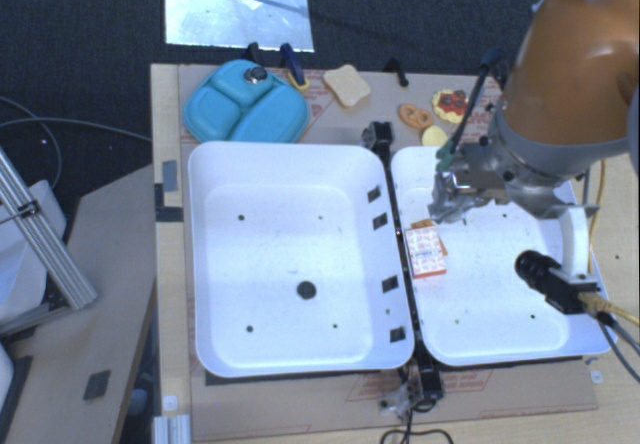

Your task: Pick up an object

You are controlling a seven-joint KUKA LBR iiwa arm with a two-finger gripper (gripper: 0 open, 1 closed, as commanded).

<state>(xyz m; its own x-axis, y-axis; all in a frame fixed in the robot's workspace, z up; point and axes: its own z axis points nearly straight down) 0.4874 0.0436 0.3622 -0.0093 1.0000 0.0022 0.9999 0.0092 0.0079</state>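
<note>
A small red and white box (425, 250) lies flat in the right bin (500, 332), close to the divider between the bins. My gripper (447, 200) hangs over the right bin's upper left part, just above and to the right of the box. The orange-banded wrist covers much of the bin's back right. A small dark round object (306, 290) sits on the floor of the left bin (230, 332).
Behind the bins lie a blue divided plate (247, 104), a slice of toast (347, 85), a pretzel-like piece (414, 115) and a red and yellow toy (450, 104). A black cylinder (545, 277) juts over the right bin's right side. A metal frame (40, 242) stands at left.
</note>
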